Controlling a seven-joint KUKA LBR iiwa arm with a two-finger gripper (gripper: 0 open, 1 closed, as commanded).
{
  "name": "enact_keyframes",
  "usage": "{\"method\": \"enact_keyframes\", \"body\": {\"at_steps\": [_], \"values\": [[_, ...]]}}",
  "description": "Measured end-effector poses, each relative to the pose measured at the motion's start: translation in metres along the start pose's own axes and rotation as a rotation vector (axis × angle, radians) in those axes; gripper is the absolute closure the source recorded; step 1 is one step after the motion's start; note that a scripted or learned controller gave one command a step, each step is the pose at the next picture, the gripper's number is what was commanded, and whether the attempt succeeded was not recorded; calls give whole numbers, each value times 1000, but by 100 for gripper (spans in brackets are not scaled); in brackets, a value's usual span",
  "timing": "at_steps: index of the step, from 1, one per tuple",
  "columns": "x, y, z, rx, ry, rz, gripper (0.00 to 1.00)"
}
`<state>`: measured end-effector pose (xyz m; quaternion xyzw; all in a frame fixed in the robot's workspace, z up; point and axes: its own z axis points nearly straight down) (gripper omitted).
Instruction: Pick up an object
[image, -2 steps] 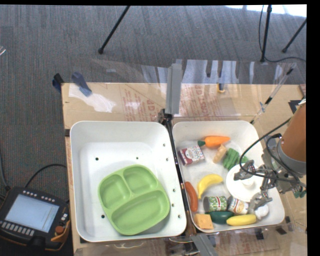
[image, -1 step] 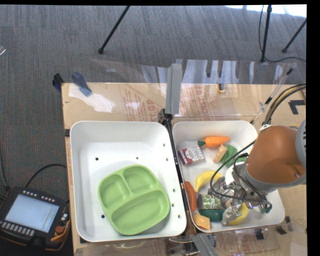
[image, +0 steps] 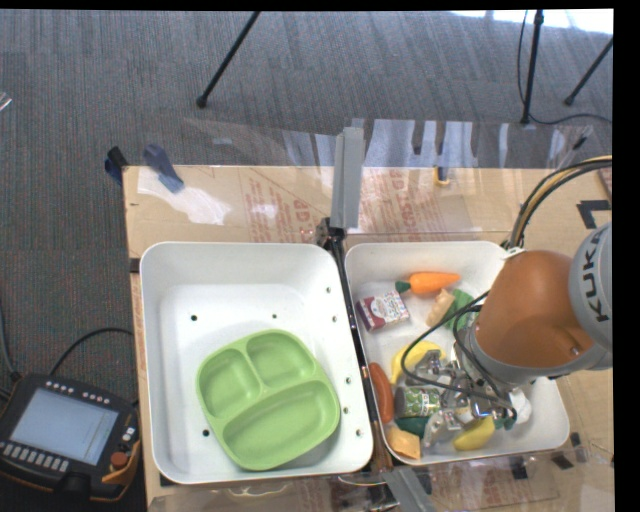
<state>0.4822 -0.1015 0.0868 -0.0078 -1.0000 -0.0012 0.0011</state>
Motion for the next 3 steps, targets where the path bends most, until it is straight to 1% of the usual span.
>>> {"method": "enact_keyframes", "body": {"at_steps": [1,2,3], "values": [[7,19,0,1,1,175,0],[-30,15,0,1,-2,384,0],[-123,18,-2,1,-5,554,0]]}}
